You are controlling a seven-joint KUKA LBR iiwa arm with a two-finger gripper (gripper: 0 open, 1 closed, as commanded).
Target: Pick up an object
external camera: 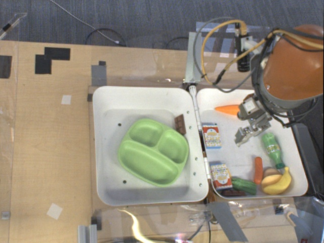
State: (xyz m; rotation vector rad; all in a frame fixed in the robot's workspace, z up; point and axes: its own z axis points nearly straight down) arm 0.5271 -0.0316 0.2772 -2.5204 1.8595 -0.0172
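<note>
Gripper (pixel 246 135) is seen over right bin (pixel 230 99), just left of green bottle (pixel 272 149); fingers spread, nothing pinched between them.

Plate (pixel 153 151) in left bin (pixel 101 135); banana (pixel 279 182) in right bin (pixel 298 186).

arm (pixel 296 65): orange band, grey | yellow, black cables | metal tool (pixel 248 133)

The right white bin (pixel 298 186) holds small toy foods. An orange carrot (pixel 227 110) lies flat near its back edge. A green bottle (pixel 272 149) lies tilted by the right edge. A yellow banana (pixel 280 182) curls in the front right corner.
</note>
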